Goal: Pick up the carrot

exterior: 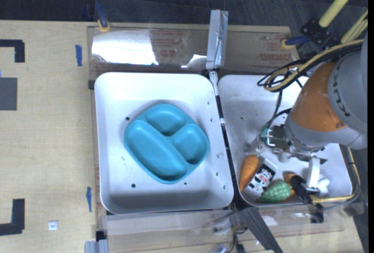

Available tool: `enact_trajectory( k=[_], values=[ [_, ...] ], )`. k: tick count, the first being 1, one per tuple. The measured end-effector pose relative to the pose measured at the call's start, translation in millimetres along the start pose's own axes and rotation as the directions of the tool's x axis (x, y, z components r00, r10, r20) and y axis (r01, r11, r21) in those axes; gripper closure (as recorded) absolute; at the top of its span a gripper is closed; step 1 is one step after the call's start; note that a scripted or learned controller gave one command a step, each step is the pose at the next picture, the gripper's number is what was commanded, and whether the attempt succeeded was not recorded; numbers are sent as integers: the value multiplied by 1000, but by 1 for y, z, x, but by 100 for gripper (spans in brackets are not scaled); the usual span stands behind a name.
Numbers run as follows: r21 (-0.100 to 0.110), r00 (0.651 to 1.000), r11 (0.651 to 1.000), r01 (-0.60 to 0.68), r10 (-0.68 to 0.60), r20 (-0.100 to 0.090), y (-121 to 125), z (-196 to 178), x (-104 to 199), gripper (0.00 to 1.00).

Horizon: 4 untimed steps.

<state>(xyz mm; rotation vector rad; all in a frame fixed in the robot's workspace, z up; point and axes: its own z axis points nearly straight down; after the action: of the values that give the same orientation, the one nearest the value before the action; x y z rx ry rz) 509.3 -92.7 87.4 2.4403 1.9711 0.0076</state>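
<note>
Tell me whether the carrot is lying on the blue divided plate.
No, the carrot lies in the right bin, while the blue divided plate sits in the left bin.

divided plate (pixel 166 142) in left bin (pixel 117 106), carrot (pixel 249 170) in right bin (pixel 245 100), toy fruit (pixel 276 191) right of carrot

A short, tapered orange carrot (pixel 249 170) is seen lying flat in the right-hand white bin (pixel 245 100), at about 7 o'clock on its floor, close beside the left wall. Its thick end is turned toward 1 o'clock, its tip toward 7 o'clock.
</note>
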Motion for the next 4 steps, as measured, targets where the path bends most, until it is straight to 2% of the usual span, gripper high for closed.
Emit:
enact_trajectory(
  k=[1, 2, 3, 4],
  values=[
    [4, 999, 999, -36, 36, -1, 4, 0, 1, 0],
    [-2, 999, 999, -36, 36, 0, 5, -11, 0, 100],
    [-1, 999, 999, -36, 36, 0, 5, -10, 0, 0],
    [-4, 995, 995, -96, 96, 0, -26, 0, -6, 0]
  ],
)
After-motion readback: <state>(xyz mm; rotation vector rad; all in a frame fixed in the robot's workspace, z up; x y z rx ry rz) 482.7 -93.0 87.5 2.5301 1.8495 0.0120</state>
